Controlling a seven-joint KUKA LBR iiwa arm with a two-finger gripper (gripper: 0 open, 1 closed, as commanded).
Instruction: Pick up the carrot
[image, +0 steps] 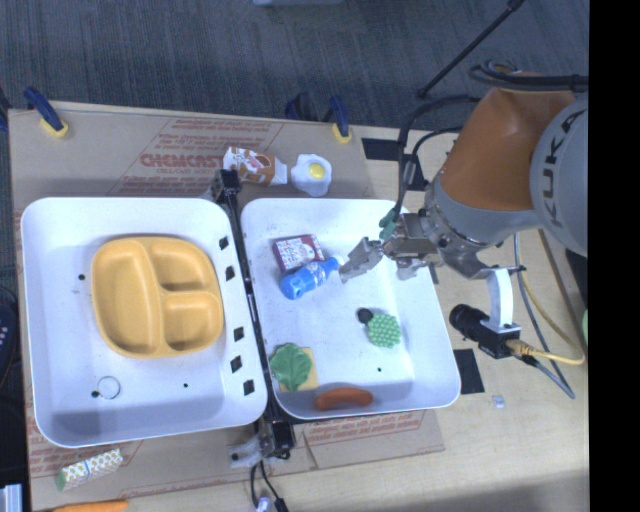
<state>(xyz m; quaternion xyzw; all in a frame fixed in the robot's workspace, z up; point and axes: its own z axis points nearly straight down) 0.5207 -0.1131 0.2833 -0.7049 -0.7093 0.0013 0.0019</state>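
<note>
Ideally, the gripper (362, 258), whose finger state cannot be told, is lowered squarely over the carrot (343, 398) by the right bin (425, 300) rim.

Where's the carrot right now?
The carrot lies along the near wall of the right bin, just right of the green leafy toy.

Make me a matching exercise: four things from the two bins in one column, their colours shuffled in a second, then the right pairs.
Things:
1. carrot
2. bottle
3. divided plate
4. bumpy ball

Colours:
A. blue
B. green
C. orange
D. yellow

Pairs: 1-C, 2-A, 3-D, 4-B. The carrot lies at the near edge of the right bin, apart from the gripper.
</note>
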